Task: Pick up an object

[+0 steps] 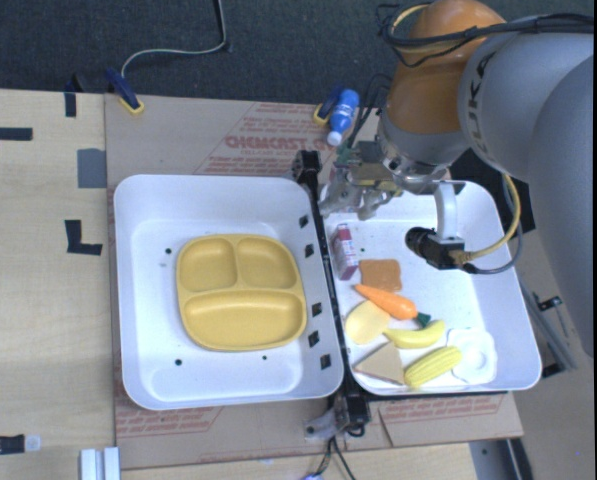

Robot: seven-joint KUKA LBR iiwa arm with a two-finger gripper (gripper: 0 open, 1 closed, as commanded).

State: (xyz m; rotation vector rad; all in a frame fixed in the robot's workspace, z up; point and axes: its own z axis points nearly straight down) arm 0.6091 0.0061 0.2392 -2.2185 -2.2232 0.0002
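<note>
Toward the far left corner of the right-hand shallow white bin (513, 353), beside the central divider: small dark-red packet-like object (345, 249), lying flat, nearest candidate for the pick. Just beyond it, flat brown square slice (380, 274); nearer the camera, orange toy carrot (385, 301), pale yellow rounded piece (365, 322), yellow toy banana (414, 337), yellow toy corn cob (431, 365) and tan wedge (380, 365), clustered close together, several touching. Above the packet, near the bin's far rim: gripper (363, 190) of the grey arm with orange band (433, 68), hanging low over that corner; opening between fingers too blurred to tell, nothing visibly held. Left-hand white bin (138, 298) carrying a yellow three-compartment plastic tray (240, 293). On the cardboard-covered bench (178, 133) behind the bins, a blue-and-white bottle (339, 114).

Judged step: approach, grasp not yet made. Next move likely calls for a straight descent centred on one item, with clearance from divider and bin wall.
</note>
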